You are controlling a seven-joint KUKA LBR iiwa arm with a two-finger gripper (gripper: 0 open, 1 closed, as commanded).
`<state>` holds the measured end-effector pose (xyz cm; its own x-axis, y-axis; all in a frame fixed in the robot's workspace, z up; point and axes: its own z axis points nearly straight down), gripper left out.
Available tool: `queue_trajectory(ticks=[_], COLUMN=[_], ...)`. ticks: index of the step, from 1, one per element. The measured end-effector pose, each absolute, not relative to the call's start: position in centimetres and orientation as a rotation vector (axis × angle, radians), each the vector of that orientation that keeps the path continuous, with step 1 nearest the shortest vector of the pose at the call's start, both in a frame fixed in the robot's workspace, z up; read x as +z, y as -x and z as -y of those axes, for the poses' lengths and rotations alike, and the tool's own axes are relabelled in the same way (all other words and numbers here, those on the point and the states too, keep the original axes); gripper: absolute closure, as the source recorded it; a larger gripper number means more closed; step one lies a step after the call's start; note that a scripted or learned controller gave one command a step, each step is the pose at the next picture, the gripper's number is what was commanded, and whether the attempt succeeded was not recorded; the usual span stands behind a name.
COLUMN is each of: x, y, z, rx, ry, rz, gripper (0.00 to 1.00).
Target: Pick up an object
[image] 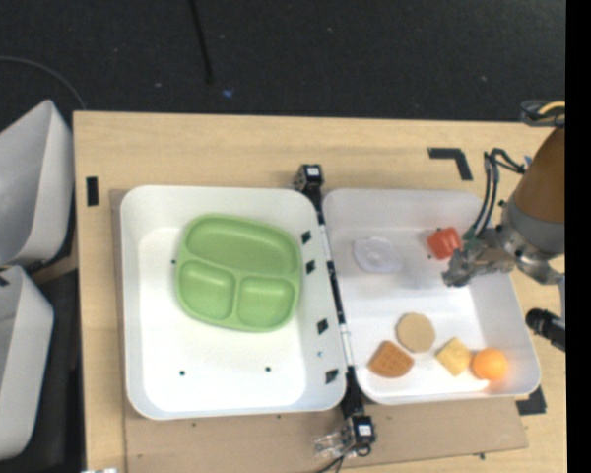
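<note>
Looking down on the surface [227, 146], I see my gripper [457, 270] low inside the right bin [473, 210], near its far right part. A small red object [443, 241] lies just beside the jaws, on their upper left, maybe touching. I cannot tell if the jaws are open or closed, because they are small and blurred here.

I judge the red piece to be my target. The risk is that the jaws come down beside it and push it away toward the clear round lid [376, 254]. It can also slip, since it looks small and rounded.

Its long axis is hard to read; it looks slightly longer from upper left to lower right, so I would close across that line.

The green divided plate [239, 272] rests in the left bin [143, 304].
</note>
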<state>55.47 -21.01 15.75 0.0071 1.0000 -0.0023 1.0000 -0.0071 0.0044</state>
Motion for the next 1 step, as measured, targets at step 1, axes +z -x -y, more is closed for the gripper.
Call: queue_trajectory(ticks=[1], x=[20.67], y=[-56.3], z=[20.55], rx=[0.004], ry=[-2.213], rz=[-2.22], gripper=[1.0])
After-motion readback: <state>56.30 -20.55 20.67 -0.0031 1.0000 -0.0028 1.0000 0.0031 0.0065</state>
